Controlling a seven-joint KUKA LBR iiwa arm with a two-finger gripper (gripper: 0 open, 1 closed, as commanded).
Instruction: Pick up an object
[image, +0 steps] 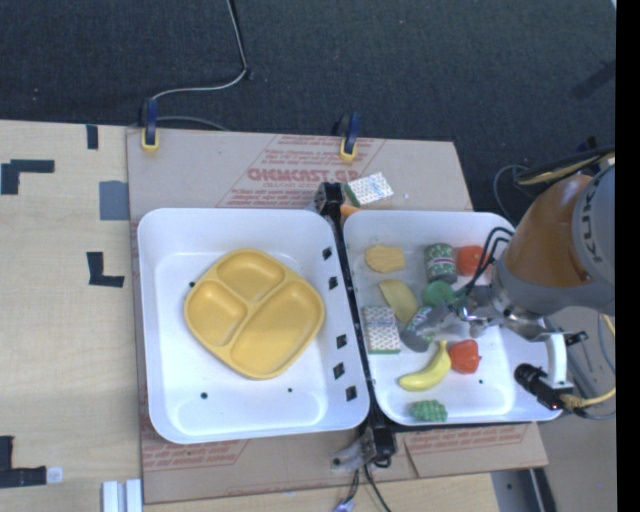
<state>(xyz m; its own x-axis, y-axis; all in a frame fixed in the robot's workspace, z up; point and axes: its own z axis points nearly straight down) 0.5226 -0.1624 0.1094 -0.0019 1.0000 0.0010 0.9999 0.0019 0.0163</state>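
The gripper (432, 322) was seen lowered into the right bin (500, 400), among the small objects heaped there. Its tip lay close to a dark grey object (415, 330), with a green round piece (437, 294) just above it and a banana (427, 369) just below. Whether anything had been caught could not be told: the metal parts and the grey object ran together in the view, so the state of the gripper was left undecided, and no object could be said to be held.

The pick was therefore judged to be at the reaching or closing step, with nothing yet lifted. All the visible objects were resting on the bin floor: a can (439, 262), a yellow piece (385, 259), a red piece (464, 355), a patterned sponge (382, 329) and a green cluster (429, 410). In the left bin (160, 300) a yellow divided plate (254, 312) lay untouched.

Still left, as judged, were a firm closing on one object, perhaps the grey one, and a lift clear of the bin.
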